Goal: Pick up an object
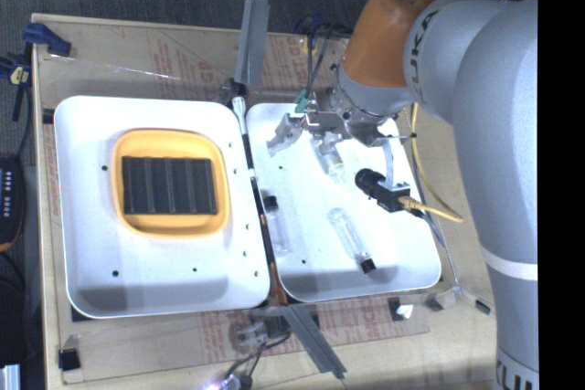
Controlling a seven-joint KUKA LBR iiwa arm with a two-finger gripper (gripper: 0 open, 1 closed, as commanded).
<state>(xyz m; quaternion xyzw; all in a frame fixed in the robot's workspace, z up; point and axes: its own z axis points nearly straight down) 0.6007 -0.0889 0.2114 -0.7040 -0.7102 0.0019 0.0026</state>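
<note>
My gripper (306, 144) hangs over the far part of the right bin (416, 274). Its fingers (282, 134) are spread apart and open, with bare white bin floor between them. A clear tube with a black cap (351, 239) lies on the bin floor nearer the front, well apart from the gripper. A second clear tube with a dark end (276, 222) lies along the bin's left wall. The grey arm with its orange band (388, 36) reaches in from the right and hides the bin's far right corner.
The left bin (82, 269) holds a yellow-rimmed tray with a dark slotted insert (170, 184). A black fitting with a yellow cable (382, 189) sits by the wrist above the right bin. A metal rail (250, 41) runs along the divide between the bins.
</note>
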